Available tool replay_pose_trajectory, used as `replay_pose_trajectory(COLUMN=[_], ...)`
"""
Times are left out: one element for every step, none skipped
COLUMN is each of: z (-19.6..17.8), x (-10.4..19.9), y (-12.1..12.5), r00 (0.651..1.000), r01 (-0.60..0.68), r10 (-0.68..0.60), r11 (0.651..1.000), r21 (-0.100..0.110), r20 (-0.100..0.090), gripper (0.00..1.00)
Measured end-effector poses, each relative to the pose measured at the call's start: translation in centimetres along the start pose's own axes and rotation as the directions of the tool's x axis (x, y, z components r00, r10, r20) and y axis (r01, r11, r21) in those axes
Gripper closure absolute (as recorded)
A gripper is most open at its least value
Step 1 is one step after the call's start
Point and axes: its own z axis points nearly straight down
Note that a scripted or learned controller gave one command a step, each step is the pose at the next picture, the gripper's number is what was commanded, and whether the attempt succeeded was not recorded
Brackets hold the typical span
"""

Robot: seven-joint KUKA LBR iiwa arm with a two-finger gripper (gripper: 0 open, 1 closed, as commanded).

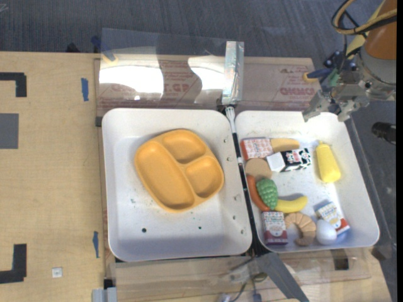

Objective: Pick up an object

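- The right bin (364,187) holds a crowd of small toy foods; a yellow corn-like piece (327,162) lies alone toward the bin's right side, with bare floor around it.
- Near the middle sit a black-and-white cow-patterned carton (296,159) touching a small white block (276,162); just above them a red-and-white packet (256,148) and a yellow-and-brown piece (284,145) lie side by side.
- Along the left wall a tan round item (257,167), an orange carrot (253,189) and a green bumpy vegetable (267,193) are packed together — the green one overlaps the carrot; a banana (291,203) touches the green one's lower end.
- At the front a red packet (274,226), a croissant (305,227), a white egg (326,232) and a small carton (329,212) press against one another; their edges are hard to separate.
- The left bin (119,187) carries a yellow three-compartment plate (179,168), well apart from the toys.
- The gripper (327,109) hangs over the right bin's far right corner, above the rim and clear of every toy; the fingers are blurred against the dark floor, so whether they are apart or together cannot be told; nothing is visible between them.
- The arm (383,43) is cut off by the right edge.
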Motion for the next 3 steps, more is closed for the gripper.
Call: replay_pose_trajectory(z=[0.31, -0.66, -0.60], x=[-0.30, -0.26, -0.27], y=[-4.25, -4.23, -4.24], r00=[0.991, 0.991, 0.991], r01=[0.131, 0.131, 0.130], r10=[-0.131, -0.131, -0.130], r11=[0.991, 0.991, 0.991], r21=[0.000, 0.000, 0.001], r20=[-0.001, -0.001, -0.001], gripper=[0.00, 1.00, 0.00])
